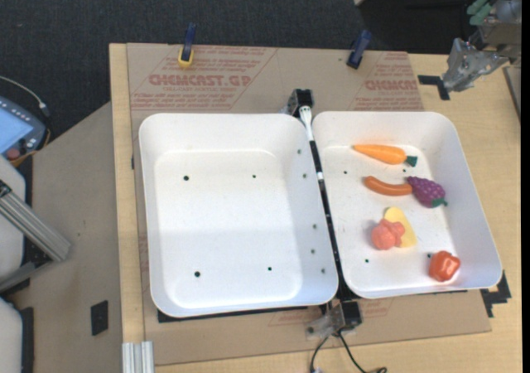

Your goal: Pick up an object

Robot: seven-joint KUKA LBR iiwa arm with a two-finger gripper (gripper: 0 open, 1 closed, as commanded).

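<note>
Toys lie scattered in the right-hand shallow white plastic bin (464,156), and any of them would do for my pick. Taking that bin as a clock face, a long orange plastic carrot with a green tip (381,152) sits near twelve, a curved orange sausage-shaped piece (386,186) lies just under it toward the centre, with a small purple bunch of grapes (426,191) touching its right end at about two. A pink lumpy toy resting on a yellow piece (392,232) sits near six, and a glossy red pepper (445,266) lies at about five, close to the rim. My grey two-finger gripper (472,63) hangs well outside the bin, beyond its one o'clock corner, above the bench; I cannot tell its state from here. These look like light, hollow, hard plastic, so likely slippery. I judge the carrot the easiest: stiff, well apart from its neighbours, best taken across its thick middle. The left-hand white bin (166,197) offers nothing to pick.
</note>
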